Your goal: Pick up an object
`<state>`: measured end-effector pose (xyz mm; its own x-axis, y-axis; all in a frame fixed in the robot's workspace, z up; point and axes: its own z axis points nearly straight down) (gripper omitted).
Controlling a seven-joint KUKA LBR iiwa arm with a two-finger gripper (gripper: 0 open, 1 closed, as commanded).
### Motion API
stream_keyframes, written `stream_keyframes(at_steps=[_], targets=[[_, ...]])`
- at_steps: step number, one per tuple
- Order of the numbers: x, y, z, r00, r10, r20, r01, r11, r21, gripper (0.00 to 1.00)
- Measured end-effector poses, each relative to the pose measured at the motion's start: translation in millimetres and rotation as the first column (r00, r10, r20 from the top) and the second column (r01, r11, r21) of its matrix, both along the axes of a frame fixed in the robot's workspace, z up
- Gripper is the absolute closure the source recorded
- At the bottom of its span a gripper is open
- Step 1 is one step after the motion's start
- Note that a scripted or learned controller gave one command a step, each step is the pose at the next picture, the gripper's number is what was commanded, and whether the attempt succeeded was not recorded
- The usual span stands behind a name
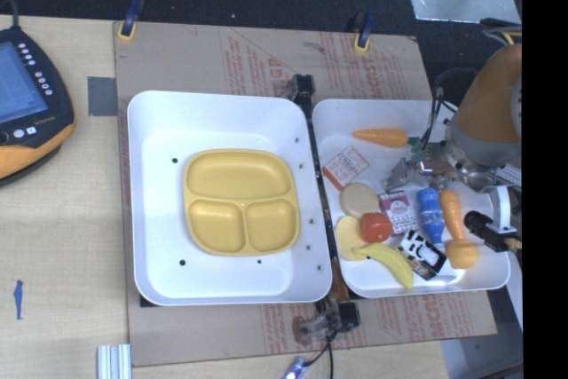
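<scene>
1. You could not make out the gripper [415, 166] clearly: it was a small metallic cluster under the wrist, and whether it was apart or together I cannot tell. Nothing showed between its tips.
2. The arm [486, 115] was cut off at the right edge; you saw only its rounded orange-and-grey end, leaning in over the right bin [342, 115].
3. The gripper sat low over that bin's upper middle, just below the carrot [381, 137] and near the red-and-white packet [346, 165].
4. The objects to pick lay crowded in the right bin: a beige egg-like piece [358, 198], a tomato [375, 227], a banana [389, 262], a blue bottle [429, 214] and an orange piece [453, 229].
5. The left bin [155, 191] held a yellow divided tray [241, 200].
6. A tablet-like pendant [27, 106] on the counter [53, 244] was cut off at the left.
</scene>
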<state>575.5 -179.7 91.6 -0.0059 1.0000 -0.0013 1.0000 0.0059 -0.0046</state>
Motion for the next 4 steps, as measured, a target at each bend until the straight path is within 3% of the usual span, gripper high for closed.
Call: stream_keyframes(at_steps=[1,4], targets=[[73.0,34.6,0.4,1.000,-0.002,0.002,0.002,1.000,0.002,0.00],[80.4,51.2,0.3,1.000,-0.002,0.000,0.002,1.000,0.002,0.00]])
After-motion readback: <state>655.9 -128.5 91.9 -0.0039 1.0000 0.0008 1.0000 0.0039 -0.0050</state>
